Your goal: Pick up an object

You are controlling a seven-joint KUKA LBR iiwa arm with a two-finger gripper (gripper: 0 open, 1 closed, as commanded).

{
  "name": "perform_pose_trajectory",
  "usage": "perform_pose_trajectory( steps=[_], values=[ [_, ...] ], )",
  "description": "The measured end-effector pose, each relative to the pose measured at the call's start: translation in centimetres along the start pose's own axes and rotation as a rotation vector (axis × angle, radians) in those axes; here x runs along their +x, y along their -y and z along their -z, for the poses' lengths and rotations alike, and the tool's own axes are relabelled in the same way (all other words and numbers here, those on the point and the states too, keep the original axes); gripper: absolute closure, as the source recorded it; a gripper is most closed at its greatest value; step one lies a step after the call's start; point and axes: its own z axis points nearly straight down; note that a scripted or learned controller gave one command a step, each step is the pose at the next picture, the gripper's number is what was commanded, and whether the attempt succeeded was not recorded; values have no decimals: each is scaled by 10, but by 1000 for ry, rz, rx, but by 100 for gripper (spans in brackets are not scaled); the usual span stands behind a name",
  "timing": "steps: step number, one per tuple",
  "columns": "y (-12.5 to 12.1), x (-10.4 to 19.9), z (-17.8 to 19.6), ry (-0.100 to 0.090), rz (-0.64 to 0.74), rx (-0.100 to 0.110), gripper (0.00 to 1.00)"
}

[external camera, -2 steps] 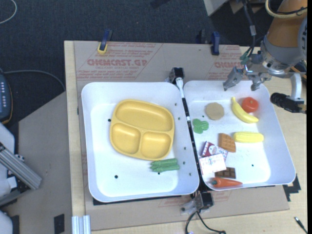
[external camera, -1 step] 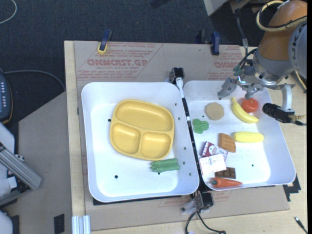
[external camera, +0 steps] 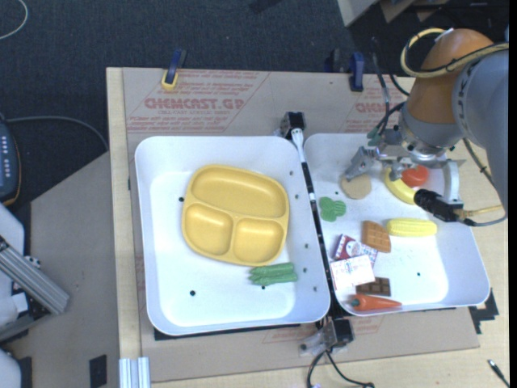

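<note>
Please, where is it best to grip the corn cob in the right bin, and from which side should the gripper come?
Grip the corn cob across its middle, coming straight down from above. It lies flat, its long axis running left to right, so fingers closing across its narrow width should fit. The waffle piece sits near its left end, so avoid that end.

My arm [external camera: 485,95] is grey, with a rounded orange band [external camera: 448,63] just above the wrist and thin cables looping beside that band.

yellow tray [external camera: 234,214], gripper [external camera: 401,168] over toy food [external camera: 410,228]
</note>
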Motion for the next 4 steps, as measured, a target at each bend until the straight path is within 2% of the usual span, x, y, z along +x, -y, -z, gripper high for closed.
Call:
perform_pose_trajectory(
  steps=[1,2,4],
  values=[
    [0,1,-24,1,0,-3,0],
    [-1,1,-11,2,0,-9,100],
    [1,21,93,4,1,-16,100]
  ],
)
